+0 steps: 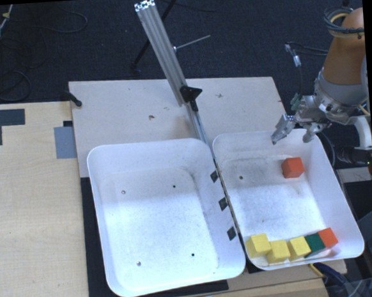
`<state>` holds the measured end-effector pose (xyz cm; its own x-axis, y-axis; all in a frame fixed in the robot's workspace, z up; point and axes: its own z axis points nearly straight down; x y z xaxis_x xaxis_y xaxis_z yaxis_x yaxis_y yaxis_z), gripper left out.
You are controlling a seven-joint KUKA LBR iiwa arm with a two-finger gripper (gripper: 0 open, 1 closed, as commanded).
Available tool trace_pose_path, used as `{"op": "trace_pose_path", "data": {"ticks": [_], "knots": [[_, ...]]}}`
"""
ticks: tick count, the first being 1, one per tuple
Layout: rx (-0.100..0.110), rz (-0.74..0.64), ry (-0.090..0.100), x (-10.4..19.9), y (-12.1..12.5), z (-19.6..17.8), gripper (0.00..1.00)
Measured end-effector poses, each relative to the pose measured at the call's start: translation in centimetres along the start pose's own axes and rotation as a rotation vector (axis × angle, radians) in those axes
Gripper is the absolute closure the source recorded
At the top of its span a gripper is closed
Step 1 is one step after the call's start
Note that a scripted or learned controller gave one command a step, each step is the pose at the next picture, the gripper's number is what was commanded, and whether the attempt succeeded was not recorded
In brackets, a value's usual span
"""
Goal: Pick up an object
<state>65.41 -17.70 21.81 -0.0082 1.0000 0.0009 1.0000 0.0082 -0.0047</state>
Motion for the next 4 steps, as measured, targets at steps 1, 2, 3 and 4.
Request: {"op": "trace_pose_path", "data": {"ticks": [1, 2, 3, 4], "knots": [[-0.005, 0.004, 0.001, 3.0, -2.2, -4.7, 0.0], [-0.011, 0.0, 0.001, 12.8, -0.7, -12.3, 0.0], [0.006, 0.003, 0.0, 13.5, 1.2, -2.2, 0.0], [-0.001, 0.015, -0.003, 6.4, -8.4, -5.7, 0.0]]}}
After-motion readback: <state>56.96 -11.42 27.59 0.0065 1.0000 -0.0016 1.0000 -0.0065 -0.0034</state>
